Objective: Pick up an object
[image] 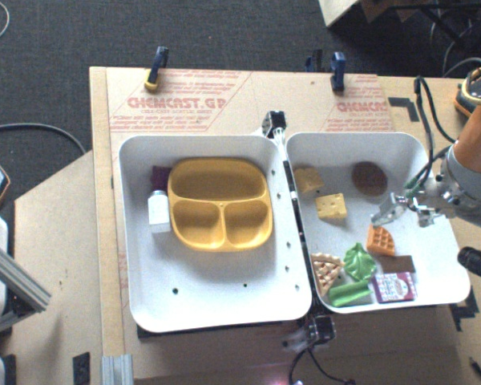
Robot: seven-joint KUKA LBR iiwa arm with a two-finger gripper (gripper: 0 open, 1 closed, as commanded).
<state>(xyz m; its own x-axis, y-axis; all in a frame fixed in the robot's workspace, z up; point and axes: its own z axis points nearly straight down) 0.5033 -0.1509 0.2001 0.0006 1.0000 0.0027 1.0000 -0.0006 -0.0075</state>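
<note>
- Plywood bench [224, 103] w/ 2 white bins side by side.
- Left bin [144, 279]: 1 yellow divided tray [220, 203], 1 small white bottle [158, 210] touching its left edge.
- Right bin [441, 255]: 1 cheese wedge [331, 207], 1 brown round [369, 178], 1 waffle piece [381, 241], 1 green leaf [358, 261], 1 pizza slice [326, 270], 1 pink packet [394, 286].
- Gripper [397, 208] over right bin, just above the waffle piece; fingers spread, nothing between them.

Light even, diffuse, from overhead. White bins [136, 239] bright, near washed out, no hard glare. Soft shadow under yellow tray [220, 203]. Dark floor [64, 22] dim, detail lost. Overall image soft, slightly grainy; arm [469, 167] at right edge blurred.
</note>
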